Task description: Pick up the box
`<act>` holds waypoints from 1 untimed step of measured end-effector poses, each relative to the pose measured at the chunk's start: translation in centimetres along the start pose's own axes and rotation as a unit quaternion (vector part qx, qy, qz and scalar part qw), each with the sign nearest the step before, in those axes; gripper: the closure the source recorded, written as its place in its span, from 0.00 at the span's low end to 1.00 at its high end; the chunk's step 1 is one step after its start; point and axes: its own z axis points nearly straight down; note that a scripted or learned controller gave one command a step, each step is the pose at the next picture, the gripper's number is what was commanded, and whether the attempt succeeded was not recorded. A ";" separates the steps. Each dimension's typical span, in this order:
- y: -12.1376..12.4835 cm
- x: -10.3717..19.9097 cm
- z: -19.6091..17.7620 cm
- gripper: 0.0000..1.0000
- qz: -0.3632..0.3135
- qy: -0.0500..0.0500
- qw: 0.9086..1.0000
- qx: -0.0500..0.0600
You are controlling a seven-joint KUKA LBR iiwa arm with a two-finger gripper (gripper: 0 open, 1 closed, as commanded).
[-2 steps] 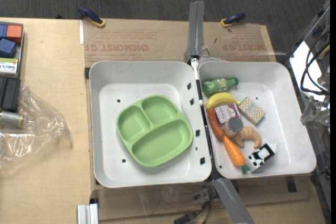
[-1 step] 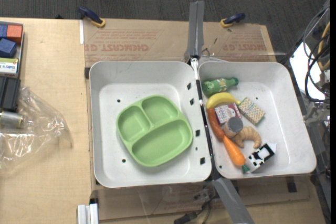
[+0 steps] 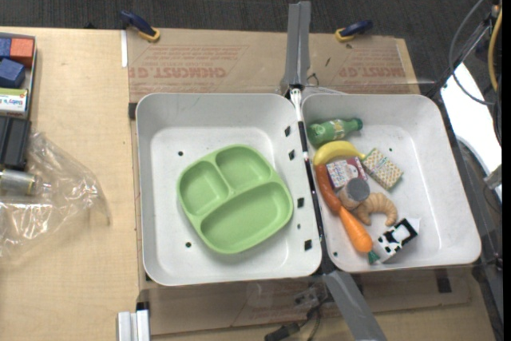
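far left on the wooden table (image 3: 72, 92) we've got a tray of blue and red blocks (image 3: 13, 60), and below it a crumpled clear plastic bag (image 3: 48, 188). a sheet of brown cardboard (image 3: 207, 64) sits under the two bins, pinned at the back by two blue-and-orange clamps (image 3: 140, 25).

the left bin (image 3: 152, 172) holds a green divided plate (image 3: 234, 198) lying flat, a bit tilted in its middle.

the right bin (image 3: 447, 196) is where everything's crowded, mostly along its left side. at the top there's a green bottle (image 3: 335, 128) on its side, a banana (image 3: 337, 152) just below it, then a pink-and-white packet (image 3: 343, 171) with a grey round thing (image 3: 357, 190) touching its lower edge. an orange carrot (image 3: 350, 221) runs diagonally down the left wall, and a croissant (image 3: 378, 208) lies beside it.

the small patterned box (image 3: 382, 168) we're after sits flat just right of the banana and the pink packet, turned at an angle, above the croissant. nothing's on top of it. lower right of the pile is a black-and-white cow-print carton (image 3: 397, 239), near the carrot's tip.
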 end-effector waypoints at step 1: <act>-2.0 -9.3 0.7 1.00 -0.049 -0.001 0.999 -0.002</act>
